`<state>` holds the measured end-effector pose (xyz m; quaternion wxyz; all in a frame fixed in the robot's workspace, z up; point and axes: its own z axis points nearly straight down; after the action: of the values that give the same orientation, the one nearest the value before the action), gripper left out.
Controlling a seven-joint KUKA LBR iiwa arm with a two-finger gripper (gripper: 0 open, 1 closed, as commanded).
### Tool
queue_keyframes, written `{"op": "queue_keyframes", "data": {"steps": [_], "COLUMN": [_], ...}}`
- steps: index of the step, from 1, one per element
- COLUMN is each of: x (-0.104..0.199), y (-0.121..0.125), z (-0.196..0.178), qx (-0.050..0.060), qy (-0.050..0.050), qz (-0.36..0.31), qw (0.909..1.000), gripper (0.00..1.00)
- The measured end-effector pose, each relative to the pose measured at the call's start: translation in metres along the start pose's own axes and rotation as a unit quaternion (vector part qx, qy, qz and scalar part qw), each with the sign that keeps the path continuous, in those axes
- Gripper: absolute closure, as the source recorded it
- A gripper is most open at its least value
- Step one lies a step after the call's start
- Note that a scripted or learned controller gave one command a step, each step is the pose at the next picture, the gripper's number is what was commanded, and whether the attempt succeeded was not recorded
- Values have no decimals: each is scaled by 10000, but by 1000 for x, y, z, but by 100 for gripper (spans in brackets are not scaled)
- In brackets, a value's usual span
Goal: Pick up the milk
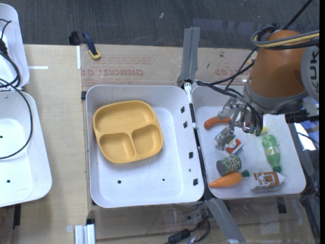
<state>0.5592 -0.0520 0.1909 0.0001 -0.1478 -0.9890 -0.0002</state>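
Note:
The milk [234, 146], a small white carton with a red patch, lies in the right bin [294, 136] near its middle. My gripper [225, 136] hangs from the grey and orange arm directly over the carton's upper left corner, close to it or touching it. The gripper's metal tip hides part of the carton. Nothing shows as lifted off the bin floor.
The right bin also holds a carrot [215, 121] at the upper left, a green can [229, 164], a second carrot [227, 180], a green bottle [271, 151] and a white-and-brown carton [266, 180]. A yellow divided plate [128, 131] lies in the left bin [152, 187].

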Motion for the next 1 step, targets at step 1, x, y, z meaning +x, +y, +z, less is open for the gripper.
{"op": "queue_keyframes", "data": {"steps": [1], "x": [-7], "y": [-52], "z": [-90], "qx": [-1], "qy": [-22], "qz": [-1343], "qw": [9909], "gripper": [0]}}
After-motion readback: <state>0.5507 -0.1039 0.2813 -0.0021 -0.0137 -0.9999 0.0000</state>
